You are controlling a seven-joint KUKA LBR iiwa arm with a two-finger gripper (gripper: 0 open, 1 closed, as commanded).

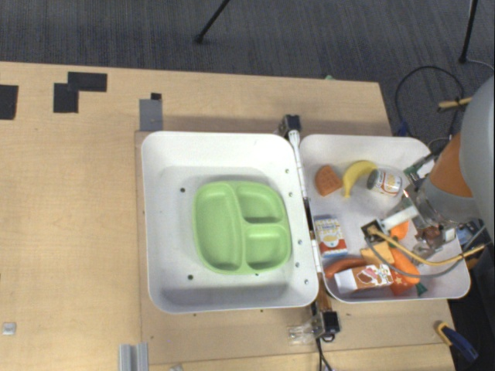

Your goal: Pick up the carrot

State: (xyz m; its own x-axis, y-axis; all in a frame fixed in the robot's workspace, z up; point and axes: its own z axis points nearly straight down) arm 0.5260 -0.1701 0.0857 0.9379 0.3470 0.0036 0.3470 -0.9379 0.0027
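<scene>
The carrot [404,263], orange with a small green end, lies near the front right of the right bin [363,149]. It is partly covered by yellow cable and the gripper's body. My gripper [423,235] hangs low over the right side of this bin, just above and behind the carrot. A short orange piece [397,218] shows at the gripper's left side; I cannot tell what it is. Nothing is visibly lifted.
Around the carrot lie a red sausage [344,267], a brown-and-white packet [371,277] and a small printed pack [329,233]. Further back are a banana [356,176], a brown biscuit [329,180] and a can [387,182]. The left bin [158,207] holds a green divided plate [240,224].
</scene>
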